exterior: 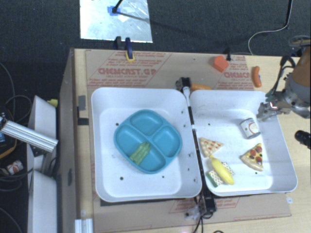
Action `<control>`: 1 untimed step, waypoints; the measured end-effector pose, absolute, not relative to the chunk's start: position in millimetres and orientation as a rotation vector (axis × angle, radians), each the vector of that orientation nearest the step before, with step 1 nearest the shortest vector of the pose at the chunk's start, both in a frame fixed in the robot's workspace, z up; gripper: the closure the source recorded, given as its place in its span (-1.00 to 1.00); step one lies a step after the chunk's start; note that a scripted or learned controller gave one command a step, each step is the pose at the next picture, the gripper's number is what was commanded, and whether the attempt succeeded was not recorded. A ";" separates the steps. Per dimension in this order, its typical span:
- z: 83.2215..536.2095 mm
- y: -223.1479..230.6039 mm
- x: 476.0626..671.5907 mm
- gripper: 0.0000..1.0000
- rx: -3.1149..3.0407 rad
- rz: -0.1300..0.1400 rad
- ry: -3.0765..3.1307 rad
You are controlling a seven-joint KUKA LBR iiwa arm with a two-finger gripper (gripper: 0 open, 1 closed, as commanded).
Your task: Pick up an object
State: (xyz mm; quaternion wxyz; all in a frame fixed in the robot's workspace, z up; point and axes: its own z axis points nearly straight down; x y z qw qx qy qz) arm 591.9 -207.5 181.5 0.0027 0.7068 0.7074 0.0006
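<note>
Nearest the camera, a yellow toy banana (222, 171) lies at the front of the right bin (286, 178). Whether the jaws (268, 108) are spread or pressed together cannot be told; they are seen at the right bin's far right rim, nothing visibly held. Just beside them a small can (249, 127) lies tilted. Outward, two pizza slices (253, 157) are found. In the left bin a blue divided plate (147, 140) rests. The can is judged light, stiff and smooth, best gripped across its sides.

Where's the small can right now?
The small can lies in the right bin, near its right wall, above the pizza slice and just left of the gripper.
</note>
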 end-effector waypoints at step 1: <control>180.6 -206.9 591.6 -1.00 2.218 0.002 2.220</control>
